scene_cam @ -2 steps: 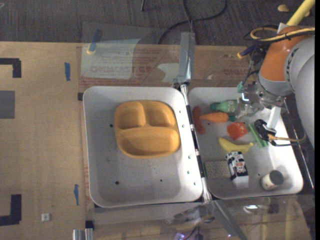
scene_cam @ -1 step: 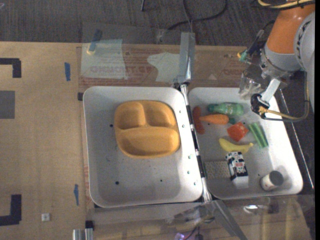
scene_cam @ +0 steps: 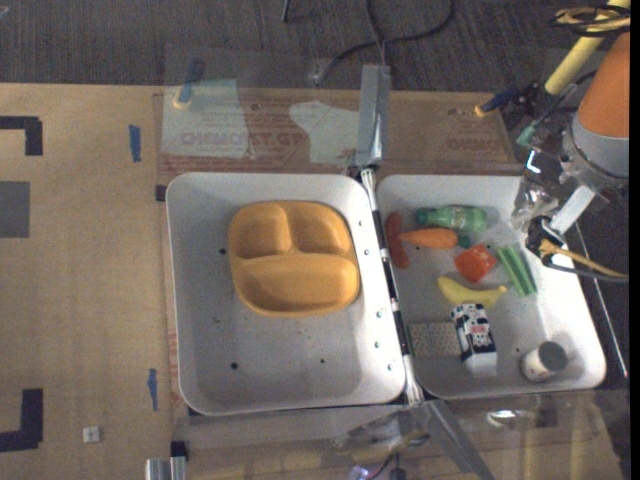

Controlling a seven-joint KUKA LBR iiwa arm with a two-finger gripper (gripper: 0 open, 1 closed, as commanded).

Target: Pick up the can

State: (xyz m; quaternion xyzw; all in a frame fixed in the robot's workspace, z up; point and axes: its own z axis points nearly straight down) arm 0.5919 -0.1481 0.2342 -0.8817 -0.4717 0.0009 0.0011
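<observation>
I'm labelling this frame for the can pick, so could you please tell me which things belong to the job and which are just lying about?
Job: can, gripper.

Lying about: orange divided plate, green bottle, carrot, banana, milk carton.

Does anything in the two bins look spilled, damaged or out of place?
Nothing stands out. The can sits in the right bin's near corner, and the orange tray lies flat in the left bin. No spill or damage shows.

Dark grey carpet [scene_cam: 150, 18] lies beyond the tan bench [scene_cam: 80, 268]. A black cable [scene_cam: 400, 8], perhaps a power lead, loops there.
</observation>
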